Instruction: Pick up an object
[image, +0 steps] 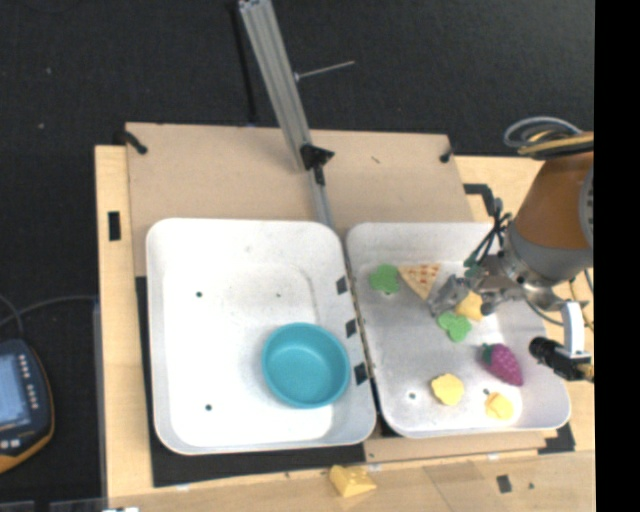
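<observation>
- Gripper (455, 300) is low inside the right bin (400, 412), in its upper middle part, and I cannot tell how it is set, because dark wrist parts and blur cover it.
- It stands just beside three small things: a tan wedge like a pizza slice (420, 277) to its left, a small yellow piece (470, 306) partly under it, and a green piece (455, 326) directly below it.
- I cannot say whether it touches any of them; nothing is seen lifted from the floor of the bin.
- My judgement: the step in hand is the descent or the closing on something in this cluster, most probably the yellow piece or the green piece.
- The next move calls for a firm closing on one item only, then a straight lift, since the neighbours lie so near that they can be pushed or taken together.
- The yellow piece looks small, rounded and half hidden; the green piece is flat, with lobes like a leaf.
- Further items lie apart in the same bin: a green piece at the upper left (384, 279), a purple grape cluster (503, 364), and two yellow pieces (448, 389) near the lower edge.
- A blue bowl (304, 364) stands in the left bin (180, 250).
</observation>
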